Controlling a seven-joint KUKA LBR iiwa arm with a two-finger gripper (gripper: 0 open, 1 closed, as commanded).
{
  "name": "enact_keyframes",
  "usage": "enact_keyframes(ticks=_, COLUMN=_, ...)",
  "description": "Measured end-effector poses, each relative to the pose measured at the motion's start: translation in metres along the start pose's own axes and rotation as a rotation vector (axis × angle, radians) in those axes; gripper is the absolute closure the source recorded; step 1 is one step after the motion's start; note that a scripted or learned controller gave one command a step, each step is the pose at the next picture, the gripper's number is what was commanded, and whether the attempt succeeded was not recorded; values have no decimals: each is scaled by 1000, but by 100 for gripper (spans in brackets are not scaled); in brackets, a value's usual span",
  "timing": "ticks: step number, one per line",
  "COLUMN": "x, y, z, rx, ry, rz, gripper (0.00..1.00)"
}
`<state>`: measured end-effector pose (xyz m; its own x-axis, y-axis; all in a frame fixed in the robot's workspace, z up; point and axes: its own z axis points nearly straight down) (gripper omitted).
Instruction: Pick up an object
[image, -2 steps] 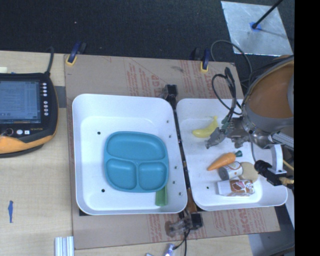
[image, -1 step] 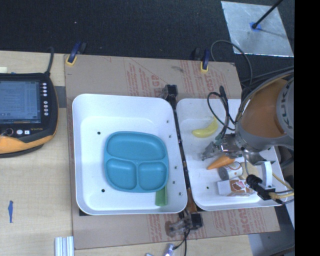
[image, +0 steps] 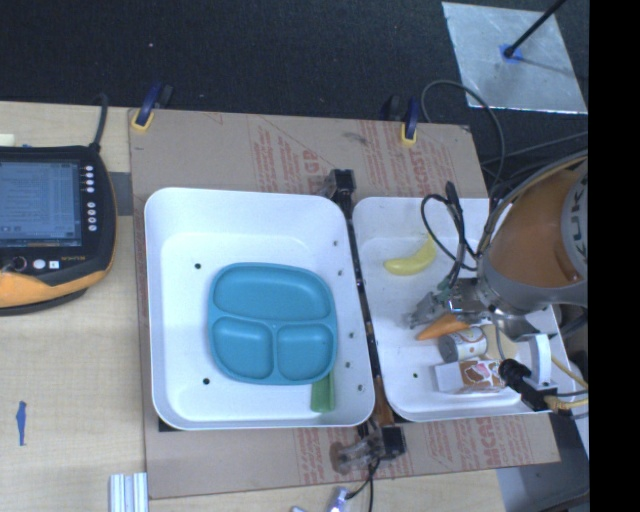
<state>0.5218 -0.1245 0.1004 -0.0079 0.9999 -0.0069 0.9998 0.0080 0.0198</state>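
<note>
The gripper (image: 437, 312) (finger state impossible to tell) sits low in the right bin (image: 400, 400) touching an orange carrot (image: 443, 326).

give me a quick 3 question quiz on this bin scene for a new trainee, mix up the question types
1. True or false: the blue divided plate lies in the right bin.
2. Which thing lies nearest the gripper? A) yellow banana B) orange carrot C) green piece
3. Fill in: the green piece rests at the left bin's ____ edge, below the plate's right corner.

Key:
1. False; the plate lies in the left bin.
2. B; the carrot lies right by the gripper, while the banana lies farther up the right bin.
3. Near (bottom) edge.
</note>
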Motion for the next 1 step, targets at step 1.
enact_keyframes(ticks=1, x=-2, y=1, z=-10, rx=-2, ry=-4, rz=-3, gripper=100)
